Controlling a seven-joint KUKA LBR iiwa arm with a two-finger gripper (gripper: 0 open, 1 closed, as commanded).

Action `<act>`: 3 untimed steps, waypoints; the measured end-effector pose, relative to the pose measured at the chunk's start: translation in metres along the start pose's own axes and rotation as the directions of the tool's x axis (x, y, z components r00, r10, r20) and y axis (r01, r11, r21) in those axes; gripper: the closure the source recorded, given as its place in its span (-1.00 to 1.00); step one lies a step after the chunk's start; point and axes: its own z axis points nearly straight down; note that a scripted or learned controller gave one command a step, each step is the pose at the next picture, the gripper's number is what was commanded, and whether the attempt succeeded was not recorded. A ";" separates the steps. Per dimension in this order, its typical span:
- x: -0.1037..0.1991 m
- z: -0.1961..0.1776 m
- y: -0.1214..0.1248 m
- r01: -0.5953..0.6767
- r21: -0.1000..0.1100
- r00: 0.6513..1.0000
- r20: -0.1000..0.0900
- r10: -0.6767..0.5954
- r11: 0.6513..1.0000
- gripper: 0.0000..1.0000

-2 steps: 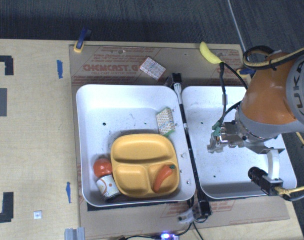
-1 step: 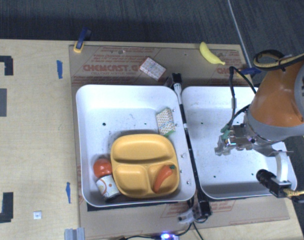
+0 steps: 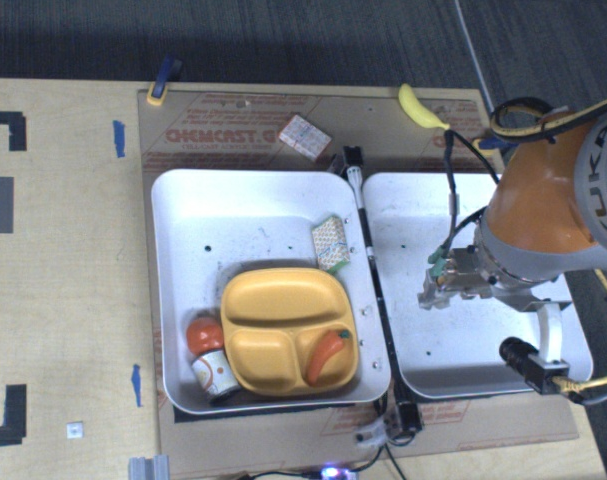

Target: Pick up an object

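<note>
The arm hangs over the right bin [image 3: 573,353], its end effector [image 3: 441,290] low above the white floor there; from this angle I cannot tell how it is set. Nothing sits under it. The candidates all lie in the left bin [image 3: 168,268]. Biggest is the yellow tray [image 3: 283,313], stiff moulded plastic by the look, light but wide and slick; only a rim or a divider wall offers a pinch. An orange carrot [image 3: 329,355] rests in the tray's lower right compartment, probably a hard toy, tapered, so take it across the thick middle. Just left of the tray, a red ball [image 3: 204,336] touches a white cup [image 3: 214,373] lying tilted; the ball could roll away, and the cup's lip looks the better hold. Above the tray's right corner leans a small patterned packet [image 3: 329,242], light, likely soft, easy to crush or push aside. The carrot seems the safest bet.
</note>
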 end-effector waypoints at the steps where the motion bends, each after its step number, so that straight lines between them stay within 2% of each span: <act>1: -0.001 -0.003 0.000 0.000 -0.001 1.000 0.000 0.000 1.000 1.00; 3: 0.002 -0.006 0.000 -0.001 0.002 1.000 0.000 0.001 1.000 1.00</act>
